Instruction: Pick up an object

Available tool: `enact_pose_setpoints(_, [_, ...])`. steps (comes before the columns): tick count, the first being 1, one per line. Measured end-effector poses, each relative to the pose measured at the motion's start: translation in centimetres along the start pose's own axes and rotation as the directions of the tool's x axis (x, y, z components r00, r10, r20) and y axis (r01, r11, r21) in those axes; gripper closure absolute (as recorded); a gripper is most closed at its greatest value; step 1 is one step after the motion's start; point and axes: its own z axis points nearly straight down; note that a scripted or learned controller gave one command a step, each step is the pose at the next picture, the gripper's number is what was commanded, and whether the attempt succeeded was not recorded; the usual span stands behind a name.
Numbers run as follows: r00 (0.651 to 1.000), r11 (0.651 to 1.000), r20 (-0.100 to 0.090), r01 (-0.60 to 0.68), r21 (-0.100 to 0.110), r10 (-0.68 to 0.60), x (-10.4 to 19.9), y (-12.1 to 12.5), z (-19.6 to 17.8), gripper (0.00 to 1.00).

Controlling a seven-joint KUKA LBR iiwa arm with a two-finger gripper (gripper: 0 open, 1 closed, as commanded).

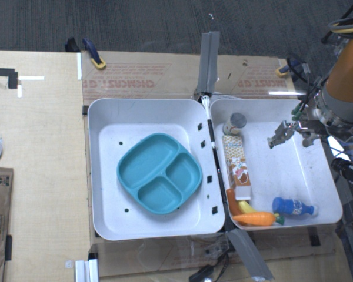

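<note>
Hovering over the upper right of the right-hand shallow white plastic bin, your two-finger gripper sits above bare floor, carrying nothing; whether its jaws stand apart or together you cannot tell at this size. Read this as the approach step, with no object picked yet. Candidates all lie in that bin: a small grey round can at the top left corner, a long flat printed carton along the left wall, and at the bottom an orange plastic carrot touching a yellow piece, with a blue plastic bottle lying on its side nearby. The left bin holds a teal three-compartment plate. Next, you would need to travel over one item, the bottle looking least crowded, then descend squarely.
</note>
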Motion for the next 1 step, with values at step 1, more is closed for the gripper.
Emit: enact_pose_setpoints(1, [0.967,0.967,0.0,-0.255,0.001,0.255,-3.01,0.38,12.73,0.0])
